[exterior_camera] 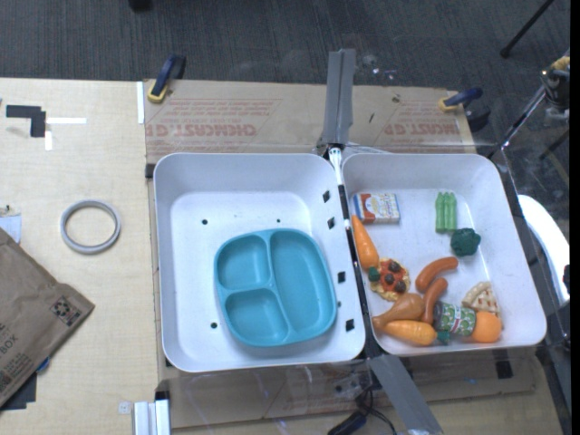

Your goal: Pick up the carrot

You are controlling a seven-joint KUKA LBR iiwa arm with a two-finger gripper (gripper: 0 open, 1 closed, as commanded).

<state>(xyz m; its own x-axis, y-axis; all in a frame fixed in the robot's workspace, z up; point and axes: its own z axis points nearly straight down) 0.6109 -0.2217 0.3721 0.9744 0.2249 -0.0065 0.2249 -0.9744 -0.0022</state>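
The claw's state cannot be told; the approach seems not yet begun. Next it must descend over the carrot (pixel 364 245) lying against the right bin's (pixel 507 208) left wall.

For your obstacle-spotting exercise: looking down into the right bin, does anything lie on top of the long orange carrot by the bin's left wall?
Nothing visibly covers the long orange carrot. It lies along the right white bin's left wall; the small pizza toy sits close beside its lower end, possibly touching.

I see the carrot (pixel 365 244) lying along the right bin's (pixel 507 208) left wall; a blue tray (pixel 274 286) sits mid left bin (pixel 181 243).
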